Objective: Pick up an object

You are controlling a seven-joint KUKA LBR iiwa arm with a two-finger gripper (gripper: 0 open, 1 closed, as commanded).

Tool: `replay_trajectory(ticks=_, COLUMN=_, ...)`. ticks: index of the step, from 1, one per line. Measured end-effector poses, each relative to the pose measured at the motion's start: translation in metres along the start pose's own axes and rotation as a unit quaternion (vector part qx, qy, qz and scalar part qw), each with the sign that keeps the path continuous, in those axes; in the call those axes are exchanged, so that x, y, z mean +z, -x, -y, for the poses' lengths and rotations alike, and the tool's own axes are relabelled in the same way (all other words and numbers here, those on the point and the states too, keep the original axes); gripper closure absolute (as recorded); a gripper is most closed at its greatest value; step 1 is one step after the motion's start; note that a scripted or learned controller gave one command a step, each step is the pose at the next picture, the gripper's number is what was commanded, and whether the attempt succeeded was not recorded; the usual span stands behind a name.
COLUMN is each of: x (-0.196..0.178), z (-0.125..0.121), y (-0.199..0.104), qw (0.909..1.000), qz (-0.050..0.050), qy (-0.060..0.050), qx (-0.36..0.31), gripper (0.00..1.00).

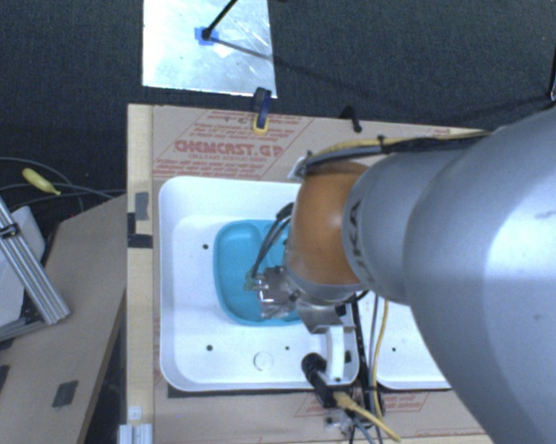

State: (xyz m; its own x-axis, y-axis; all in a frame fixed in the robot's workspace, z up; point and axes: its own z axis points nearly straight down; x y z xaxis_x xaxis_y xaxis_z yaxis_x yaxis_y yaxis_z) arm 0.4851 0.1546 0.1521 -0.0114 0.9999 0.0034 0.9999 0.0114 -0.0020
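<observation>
Right now my gripper hangs low over the blue dish in the left bin; its grip I cannot tell. Smooth, rounded, shallow, light blue.

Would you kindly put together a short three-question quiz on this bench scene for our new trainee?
1. True or false: the blue dish lies in the left white bin.
2. What colour is the band above the arm's wrist? A) green B) orange C) red
3. Fill in: the arm reaches down over the ____ dish.

Key: 1 true; 2 B; 3 blue. The hand sits low over the dish, but the view does not settle whether it holds anything.
</observation>
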Motion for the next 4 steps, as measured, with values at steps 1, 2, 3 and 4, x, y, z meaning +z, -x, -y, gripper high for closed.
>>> replay_trajectory(ticks=1, x=-0.125, z=-0.120, y=0.018, qw=0.9999, qz=0.001, qy=0.013, qx=0.004, gripper=1.00)
replay_trajectory(ticks=2, x=-0.309, z=-0.074, y=0.040, qw=0.9999, qz=-0.001, qy=0.011, qx=0.004, gripper=1.00)
replay_trajectory(ticks=3, x=-0.388, z=-0.056, y=-0.051, qw=1.0000, qz=-0.002, qy=0.006, qx=-0.001, gripper=1.00)
replay_trajectory(ticks=4, x=-0.330, z=0.002, y=-0.084, qw=1.0000, qz=0.001, qy=-0.002, qx=0.001, gripper=1.00)
